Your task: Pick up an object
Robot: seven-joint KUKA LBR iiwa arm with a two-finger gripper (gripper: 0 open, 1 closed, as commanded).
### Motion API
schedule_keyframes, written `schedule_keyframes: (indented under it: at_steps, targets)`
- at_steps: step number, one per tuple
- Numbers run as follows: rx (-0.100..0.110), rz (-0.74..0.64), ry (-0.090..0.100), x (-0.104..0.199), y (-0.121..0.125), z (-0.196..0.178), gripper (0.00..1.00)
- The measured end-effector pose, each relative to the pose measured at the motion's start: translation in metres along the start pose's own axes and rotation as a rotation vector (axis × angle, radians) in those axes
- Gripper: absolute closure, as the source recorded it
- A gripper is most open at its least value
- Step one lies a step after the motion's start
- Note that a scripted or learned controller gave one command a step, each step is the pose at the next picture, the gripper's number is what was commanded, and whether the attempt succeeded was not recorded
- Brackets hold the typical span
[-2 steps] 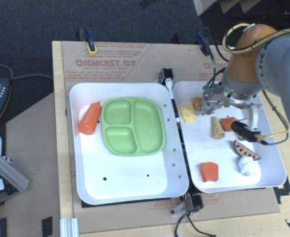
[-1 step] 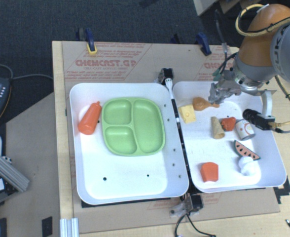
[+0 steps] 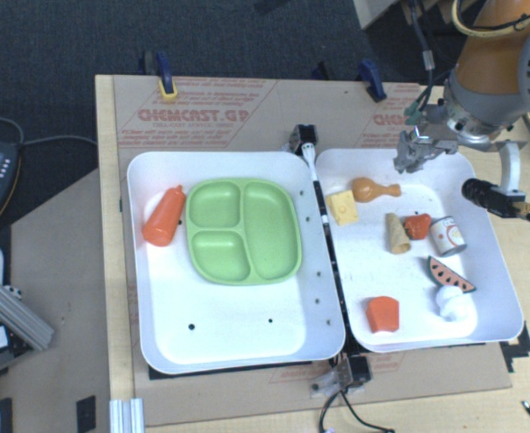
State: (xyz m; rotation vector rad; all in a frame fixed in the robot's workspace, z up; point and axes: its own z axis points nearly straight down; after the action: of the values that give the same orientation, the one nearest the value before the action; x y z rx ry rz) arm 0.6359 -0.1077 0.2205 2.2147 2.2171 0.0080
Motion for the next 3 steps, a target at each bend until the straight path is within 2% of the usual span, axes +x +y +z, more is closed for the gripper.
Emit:
schedule_keyframes:
  at_steps: [1, 2, 3]
  targets:
    - [0.008, -0.004, 0.003, 0.052, 0.006, 0.008, 1.0]
    - [0.005, -0.005, 0.003, 0.109, 0.017, 0.001, 1.0]
    - [0.013, -0.005, 0.004, 0.165, 0.003, 0.006, 1.0]
